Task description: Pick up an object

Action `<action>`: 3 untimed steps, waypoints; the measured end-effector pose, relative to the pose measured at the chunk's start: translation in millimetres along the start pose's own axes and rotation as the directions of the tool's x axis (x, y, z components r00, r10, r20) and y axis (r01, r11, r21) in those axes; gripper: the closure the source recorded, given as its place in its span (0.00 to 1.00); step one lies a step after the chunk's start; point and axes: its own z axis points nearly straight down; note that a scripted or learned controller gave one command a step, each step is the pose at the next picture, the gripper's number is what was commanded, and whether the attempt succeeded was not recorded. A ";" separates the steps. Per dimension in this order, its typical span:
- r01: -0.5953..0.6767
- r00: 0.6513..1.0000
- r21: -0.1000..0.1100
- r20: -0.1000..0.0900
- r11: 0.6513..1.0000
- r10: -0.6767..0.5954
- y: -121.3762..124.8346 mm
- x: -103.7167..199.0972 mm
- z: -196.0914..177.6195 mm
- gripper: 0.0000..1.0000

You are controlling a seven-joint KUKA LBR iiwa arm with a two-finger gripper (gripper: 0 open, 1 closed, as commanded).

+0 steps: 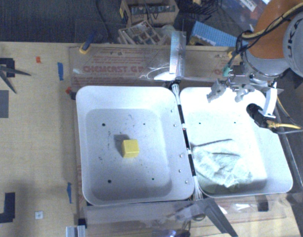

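- The arm [282, 31], grey with an orange band, reaches in from the right and hangs over the far part of the right bin [277, 179].
- The gripper [229, 91] points down and to the left; its fingers [214, 91] stand spread wide apart, and nothing is between them.
- The fingers are above the white floor of the right bin, near its far edge, and they touch no object.
- A yellow block [131, 148] lies in the left bin [87, 107], well apart from the fingers, to their left and nearer to the camera. It rests about in the middle of this bin, alone on the floor.
- A crumpled clear plastic bag [221, 166] lies in the right bin, nearer to the camera than the fingers, in the near-left part of that bin.
- A thin dark line, maybe a wire or a stick, lies between the fingers and the bag; I cannot tell what it is.
- Both bins sit side by side on the wooden table [33, 147], touching along the middle.
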 end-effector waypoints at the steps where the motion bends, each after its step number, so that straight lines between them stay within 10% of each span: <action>1: 0.197 0.980 -0.004 0.003 0.980 -0.197 31.5 -64.9 17.6 0.00; 3: 0.175 0.985 -0.001 0.001 0.985 -0.175 13.6 -66.4 19.4 0.00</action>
